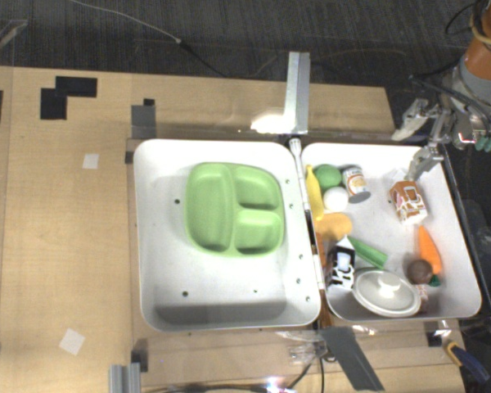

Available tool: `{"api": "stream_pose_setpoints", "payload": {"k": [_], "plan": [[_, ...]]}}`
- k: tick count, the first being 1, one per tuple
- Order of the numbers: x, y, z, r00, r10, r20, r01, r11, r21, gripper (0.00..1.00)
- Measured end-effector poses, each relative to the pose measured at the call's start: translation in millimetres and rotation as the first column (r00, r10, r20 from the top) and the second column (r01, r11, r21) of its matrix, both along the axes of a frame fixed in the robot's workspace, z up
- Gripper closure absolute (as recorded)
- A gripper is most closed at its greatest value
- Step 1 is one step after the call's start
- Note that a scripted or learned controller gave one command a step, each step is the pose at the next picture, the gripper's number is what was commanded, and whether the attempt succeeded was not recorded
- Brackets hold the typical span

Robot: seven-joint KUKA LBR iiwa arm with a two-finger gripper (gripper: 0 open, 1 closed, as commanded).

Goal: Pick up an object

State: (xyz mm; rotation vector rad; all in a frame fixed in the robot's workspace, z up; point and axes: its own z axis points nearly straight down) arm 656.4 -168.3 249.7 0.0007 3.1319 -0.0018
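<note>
At upper right we hover our gripper (pixel 425 150) above the small carton (pixel 407 201), likely lining up; fingers' state, we cannot tell.

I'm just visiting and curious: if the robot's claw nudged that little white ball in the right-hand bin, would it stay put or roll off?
The white ball looks round and smooth, so it would probably roll at a light push. It sits wedged among the green ball, the yellow piece and the small can, which may stop it quickly. Its smooth curve could slip from two fingers.
</note>
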Motion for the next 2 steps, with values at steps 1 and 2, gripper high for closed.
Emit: {"api": "stream_pose_setpoints", "payload": {"k": [1,2], "plan": [[-13.0,0.1,-131.4,1.000,-0.020,-0.010,0.020,1.000,0.002,0.00],[-54.6,-20.0,-155.4,0.999,-0.046,0.004,0.046,0.999,-0.001,0.00]]}}
